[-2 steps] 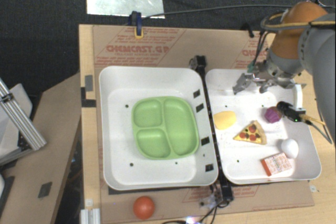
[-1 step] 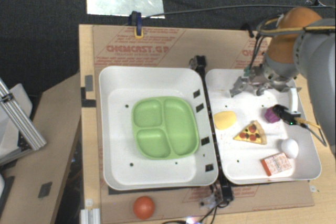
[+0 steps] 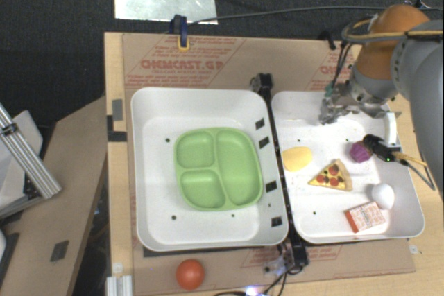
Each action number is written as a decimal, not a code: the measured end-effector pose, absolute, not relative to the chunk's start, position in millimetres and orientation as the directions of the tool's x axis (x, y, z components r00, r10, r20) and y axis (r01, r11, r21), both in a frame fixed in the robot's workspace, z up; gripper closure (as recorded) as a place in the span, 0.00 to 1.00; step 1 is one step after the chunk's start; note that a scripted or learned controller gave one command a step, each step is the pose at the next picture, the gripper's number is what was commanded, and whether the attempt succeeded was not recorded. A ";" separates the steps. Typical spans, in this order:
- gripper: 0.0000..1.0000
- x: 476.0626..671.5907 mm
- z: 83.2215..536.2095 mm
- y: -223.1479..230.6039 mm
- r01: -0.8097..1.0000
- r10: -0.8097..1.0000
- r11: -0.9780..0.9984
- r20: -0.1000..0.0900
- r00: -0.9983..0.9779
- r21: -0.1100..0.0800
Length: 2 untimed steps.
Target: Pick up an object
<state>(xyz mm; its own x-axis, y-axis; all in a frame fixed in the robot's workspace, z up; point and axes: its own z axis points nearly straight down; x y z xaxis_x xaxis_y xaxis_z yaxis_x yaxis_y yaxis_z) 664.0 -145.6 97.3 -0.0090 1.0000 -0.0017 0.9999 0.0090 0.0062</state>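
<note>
- Objects for picking lie in the right bin [image 3: 416, 218]: yellow lump [image 3: 297, 158] near its left wall, pizza slice toy [image 3: 332, 177] just right of and below the lump, purple piece [image 3: 360, 151] above and right of the pizza, white egg [image 3: 382, 195] toward the right side, red-and-white carton [image 3: 365, 218] just below the egg at the near corner.
- All five rest on the bin floor, apart from one another; the egg and the carton sit close together.
- Gripper [image 3: 333, 109] sits over the far part of the right bin, above and clear of the objects; nothing is seen between its tips.
- Jaws: too small and cluttered by cabling to read; cannot tell whether released or clenched.
- Arm's orange band [image 3: 385, 38] shows above the wrist, grey link at the right edge.
- Left bin [image 3: 149, 121] holds a green divided tray [image 3: 218, 168], three compartments, roughly centred.
- An orange-red ball [image 3: 190, 273] lies on the counter [image 3: 139, 55] in front of the left bin, outside both bins.
- A blue clamp [image 3: 180, 30] sits at the counter's far edge.
</note>
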 end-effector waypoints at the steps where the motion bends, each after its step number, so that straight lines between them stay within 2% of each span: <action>1: 1.00 664.5 141.7 -143.6 1.000 1.000 0.006 -0.001 -0.006 0.006; 2: 1.00 664.3 196.4 -133.2 1.000 1.000 0.007 -0.001 -0.007 0.006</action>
